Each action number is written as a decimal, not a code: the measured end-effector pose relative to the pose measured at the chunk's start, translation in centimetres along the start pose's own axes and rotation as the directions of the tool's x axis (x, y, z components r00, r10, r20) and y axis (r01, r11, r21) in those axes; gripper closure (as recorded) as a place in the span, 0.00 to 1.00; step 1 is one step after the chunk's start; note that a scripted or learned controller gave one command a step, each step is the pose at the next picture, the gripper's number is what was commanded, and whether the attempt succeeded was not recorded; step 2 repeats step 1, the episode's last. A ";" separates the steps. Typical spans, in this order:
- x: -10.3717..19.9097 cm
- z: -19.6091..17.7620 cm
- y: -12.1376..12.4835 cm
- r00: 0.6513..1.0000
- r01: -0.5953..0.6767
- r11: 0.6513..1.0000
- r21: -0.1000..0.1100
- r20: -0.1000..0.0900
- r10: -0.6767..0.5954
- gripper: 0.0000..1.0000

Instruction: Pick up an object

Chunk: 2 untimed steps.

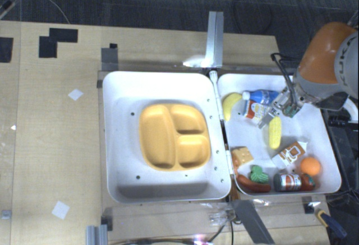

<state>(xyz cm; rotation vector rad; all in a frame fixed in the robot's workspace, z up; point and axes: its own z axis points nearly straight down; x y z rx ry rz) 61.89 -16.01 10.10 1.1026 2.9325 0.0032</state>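
Note:
My gripper point(276, 112) hangs low over the right bin point(331, 143), with the grey arm and its orange band reaching in from the right. It sits just above the top end of a yellow corn cob point(275, 134) and against the right side of a white bottle with a blue cap point(259, 102). A yellow lemon-like fruit point(230, 105) lies left of the bottle. Nothing shows as lifted.
The right bin also holds a small brown-and-white carton point(292, 153), an orange point(310, 166), a dark can point(290, 183), a green toy point(258, 173), a red sausage point(252, 185) and a cracker-like piece point(242, 156). A yellow divided plate point(173, 136) lies in the left bin point(120, 126).

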 end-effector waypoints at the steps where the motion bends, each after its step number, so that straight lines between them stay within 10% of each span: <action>1: -0.5 -4.5 -0.5 0.972 -0.234 0.972 0.000 0.001 0.234 0.00; 2: -0.5 -4.5 -0.5 0.972 -0.234 0.972 0.000 0.001 0.234 0.00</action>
